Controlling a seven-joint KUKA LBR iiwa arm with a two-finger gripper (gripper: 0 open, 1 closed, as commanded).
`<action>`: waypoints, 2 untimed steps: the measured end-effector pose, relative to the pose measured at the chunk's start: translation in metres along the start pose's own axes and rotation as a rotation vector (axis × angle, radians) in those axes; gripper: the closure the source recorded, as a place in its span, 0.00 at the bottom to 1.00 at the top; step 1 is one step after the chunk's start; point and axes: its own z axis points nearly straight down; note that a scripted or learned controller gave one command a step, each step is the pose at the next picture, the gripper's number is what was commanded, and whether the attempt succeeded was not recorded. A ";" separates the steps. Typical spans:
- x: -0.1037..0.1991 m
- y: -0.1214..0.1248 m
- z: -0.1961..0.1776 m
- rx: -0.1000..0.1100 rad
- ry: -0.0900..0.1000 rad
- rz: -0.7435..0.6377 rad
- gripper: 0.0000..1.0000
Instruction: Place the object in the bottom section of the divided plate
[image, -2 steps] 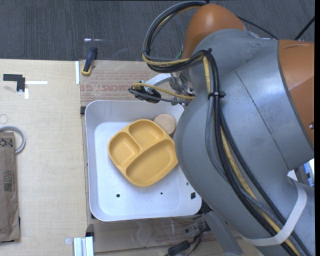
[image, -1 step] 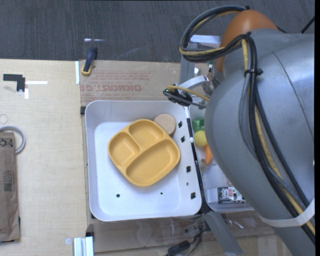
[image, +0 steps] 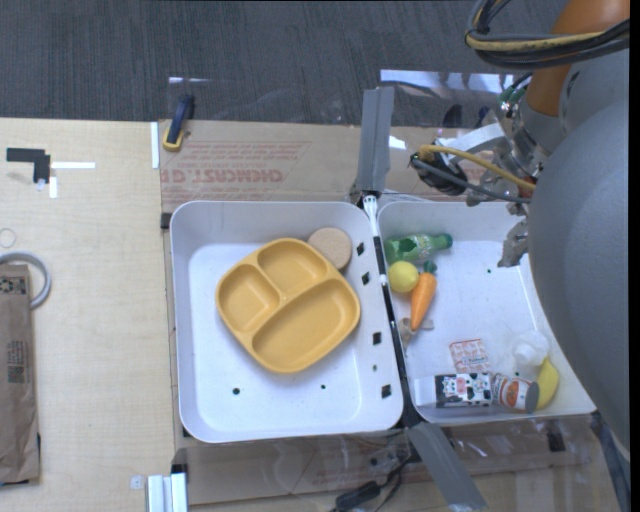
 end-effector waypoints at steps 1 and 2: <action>-0.013 0.093 -0.086 0.000 -0.001 -0.052 0.00; 0.015 0.185 -0.119 0.002 -0.003 0.001 0.00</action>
